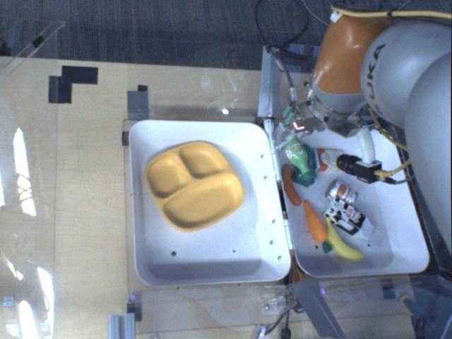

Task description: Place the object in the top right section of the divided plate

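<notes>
The pick step was judged in hand: the end effector [300,127] (finger state indeterminable) was positioned over the green object [299,157] in the right bin [413,249]. Transfer to the yellow divided plate [194,184] was required next.

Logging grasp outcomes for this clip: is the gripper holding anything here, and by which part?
It cannot be told. The gripper sits low over the right bin, right above a green object, but the wrist hides whether anything is between its fingers.
</notes>
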Robot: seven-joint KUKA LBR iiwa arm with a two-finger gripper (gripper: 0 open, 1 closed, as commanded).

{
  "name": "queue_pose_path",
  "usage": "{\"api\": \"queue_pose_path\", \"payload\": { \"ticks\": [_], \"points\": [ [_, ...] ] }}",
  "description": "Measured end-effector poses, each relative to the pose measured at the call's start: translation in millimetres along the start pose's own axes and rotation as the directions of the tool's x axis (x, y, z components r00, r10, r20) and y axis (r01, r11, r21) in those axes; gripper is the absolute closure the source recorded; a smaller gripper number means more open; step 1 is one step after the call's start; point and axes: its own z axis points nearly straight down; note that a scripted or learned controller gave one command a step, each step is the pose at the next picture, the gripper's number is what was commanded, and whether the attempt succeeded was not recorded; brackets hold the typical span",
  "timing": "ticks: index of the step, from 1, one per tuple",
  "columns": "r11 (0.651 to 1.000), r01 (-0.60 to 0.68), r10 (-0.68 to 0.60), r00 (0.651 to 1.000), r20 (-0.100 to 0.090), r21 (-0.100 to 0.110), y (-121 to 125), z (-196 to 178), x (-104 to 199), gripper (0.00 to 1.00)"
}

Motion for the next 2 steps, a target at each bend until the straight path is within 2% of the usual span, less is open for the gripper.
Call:
{"api": "queue_pose_path", "payload": {
  "ticks": [1,2],
  "points": [
    [0.997,0.083,-0.083,0.997,-0.001,-0.001,-6.1,-16.9,58.2,1.00],
    [0.929,0.370,-0.370,0.929,0.000,-0.003,15.8,-17.7,79.7,1.00]
  ]
}}
